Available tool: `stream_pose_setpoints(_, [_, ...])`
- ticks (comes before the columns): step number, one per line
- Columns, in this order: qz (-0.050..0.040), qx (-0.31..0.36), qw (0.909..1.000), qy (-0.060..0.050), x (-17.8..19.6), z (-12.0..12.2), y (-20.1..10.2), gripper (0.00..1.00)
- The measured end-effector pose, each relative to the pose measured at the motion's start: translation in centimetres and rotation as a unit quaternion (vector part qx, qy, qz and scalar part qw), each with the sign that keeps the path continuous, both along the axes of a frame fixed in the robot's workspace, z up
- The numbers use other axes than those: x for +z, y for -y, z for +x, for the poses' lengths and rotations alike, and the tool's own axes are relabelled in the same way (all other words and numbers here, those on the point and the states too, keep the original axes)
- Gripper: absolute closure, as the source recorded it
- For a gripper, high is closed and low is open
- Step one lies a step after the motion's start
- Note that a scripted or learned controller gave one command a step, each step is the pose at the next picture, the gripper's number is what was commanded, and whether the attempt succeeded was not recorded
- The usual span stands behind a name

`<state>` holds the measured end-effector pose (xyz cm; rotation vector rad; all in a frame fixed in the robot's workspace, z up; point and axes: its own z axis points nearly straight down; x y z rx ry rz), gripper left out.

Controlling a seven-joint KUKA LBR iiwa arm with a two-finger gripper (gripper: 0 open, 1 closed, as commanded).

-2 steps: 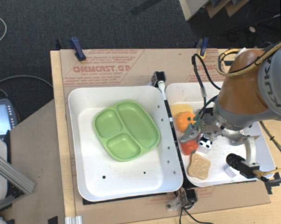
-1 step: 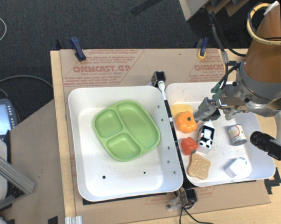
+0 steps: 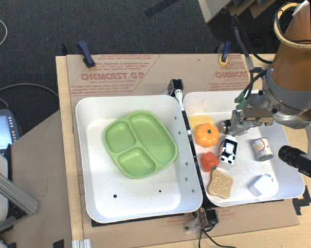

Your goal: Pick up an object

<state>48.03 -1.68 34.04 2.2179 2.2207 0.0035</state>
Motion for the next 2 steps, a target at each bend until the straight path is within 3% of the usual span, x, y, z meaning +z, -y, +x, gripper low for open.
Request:
stream_pose_setpoints(1, [0.0004,0.001,1.0000,0.002,6.8,0.0,-3.0,1.00])
stream_pose_setpoints(2, [0.0005,-0.001,1.0000,-0.008,-9.6,-0.3,-3.4,1.00])
